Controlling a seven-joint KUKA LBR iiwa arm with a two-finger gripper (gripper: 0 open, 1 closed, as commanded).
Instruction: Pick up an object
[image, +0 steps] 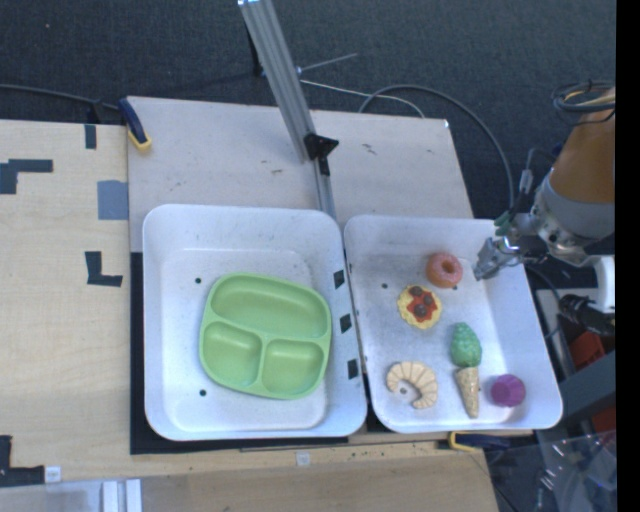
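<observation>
The right bin holds several toy foods: a pink-orange doughnut, a small pizza, a green ice-cream cone, a croissant and a purple ball. My gripper hangs over the bin's upper right part, just right of the doughnut and apart from it. Nothing shows between its fingers.
The left bin holds a green divided plate. A slanted metal pole crosses the bench behind the bins. Cables lie on the dark floor at the back, and the arm's orange band stands at the right edge.
</observation>
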